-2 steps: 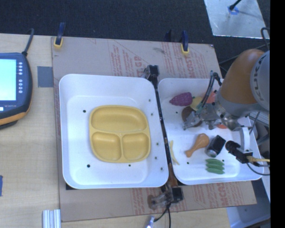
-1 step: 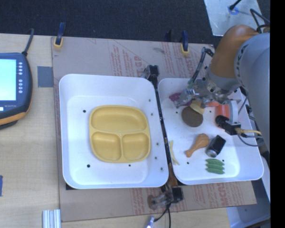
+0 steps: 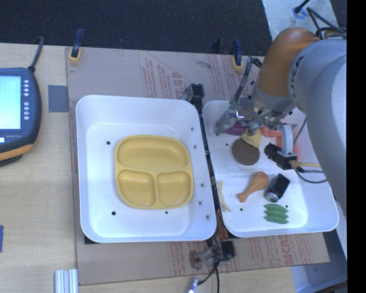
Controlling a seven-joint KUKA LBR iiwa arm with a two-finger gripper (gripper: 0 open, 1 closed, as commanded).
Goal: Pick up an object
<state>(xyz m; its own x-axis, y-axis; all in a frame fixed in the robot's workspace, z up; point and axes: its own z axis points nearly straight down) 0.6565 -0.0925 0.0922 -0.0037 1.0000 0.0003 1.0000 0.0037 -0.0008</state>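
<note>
I've got the hand point(image 3: 241, 122) low in the right bin point(image 3: 317, 221); brown disc point(image 3: 246, 152) sits just below it, nearest target. Can't tell if it's clenched or released.

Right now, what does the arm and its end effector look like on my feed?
The arm is bulky and rounded, light grey, with an orange band above the wrist. Thin dark cables run beside it. The end effector is a small metallic grey assembly.
</note>
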